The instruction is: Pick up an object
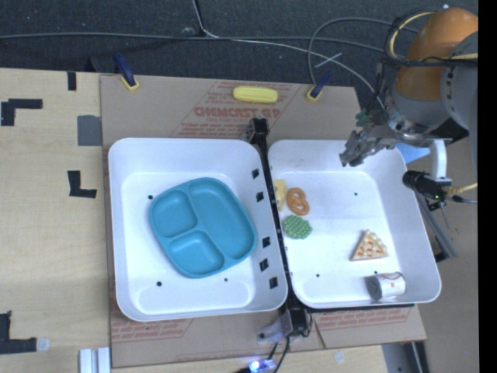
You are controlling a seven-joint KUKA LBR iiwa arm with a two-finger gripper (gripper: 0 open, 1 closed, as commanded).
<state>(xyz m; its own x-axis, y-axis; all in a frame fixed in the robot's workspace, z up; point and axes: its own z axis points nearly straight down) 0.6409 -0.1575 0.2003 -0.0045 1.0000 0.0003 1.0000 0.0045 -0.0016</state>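
Objects for picking lay in the right shallow white bin [404, 231] of the two on the desk [46, 208]. Along that bin's left wall sat a small pale yellow piece [279, 190], touching a brown pretzel-shaped toy [297, 201] just to its right, and right below them a green, bumpy, leaf-like toy [296, 227]. Well apart, toward the bin's right side, lay an orange triangular pizza-slice toy [370, 246], and near the front right corner a small grey-and-white cylinder [385, 285] rested on its side.

The left shallow white bin [132, 169] carried a blue plastic tray with three compartments [202, 225], set at a slant on the bin floor.

The dark two-finger gripper [353, 155] hung over the back right corner of the right bin, below the grey arm with its orange band [443, 33], which reached in from the right. Whether the jaws were wide or narrow could not be told at this angle; nothing showed between them, and they stood well apart from every toy in the bin.

Behind the bins, on the brown cardboard sheet [155, 107], lay a yellow banana-like toy [255, 94], between two blue-and-yellow clamps [126, 74] at the sheet's back edge. Black cables [233, 37] ran across the dark floor beyond.
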